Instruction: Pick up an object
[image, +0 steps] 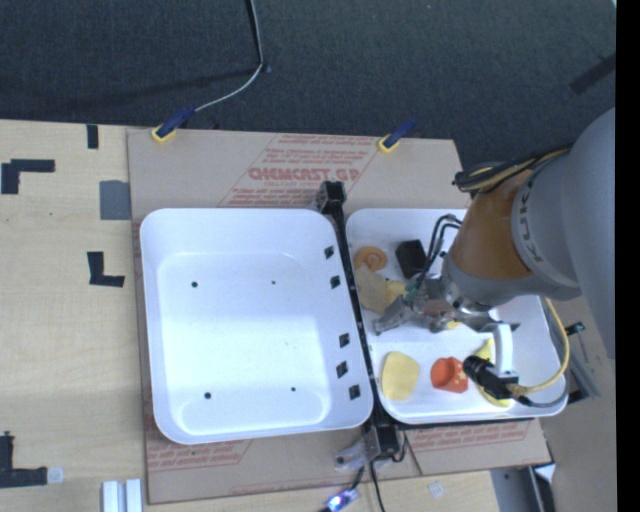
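Note:
The right bin (535, 305) holds several small objects. A tan round piece (371, 259) and a black block (410, 256) lie near its far left. A pale yellow piece (376, 292) sits by the left wall. At the near side lie a yellow wedge (400, 376), a red-orange object (449, 374) and a yellow curved thing (492, 388). My gripper (400, 308) is low in this bin, just right of the pale yellow piece and above the yellow wedge. I see nothing clearly held in it.
The left bin (160, 330) is a white tray with a few dark dots on its floor. A black divider (345, 290) runs between the bins. Both bins rest on a cardboard sheet (300, 170). The arm's cables (530, 385) hang over the right bin's near right corner.

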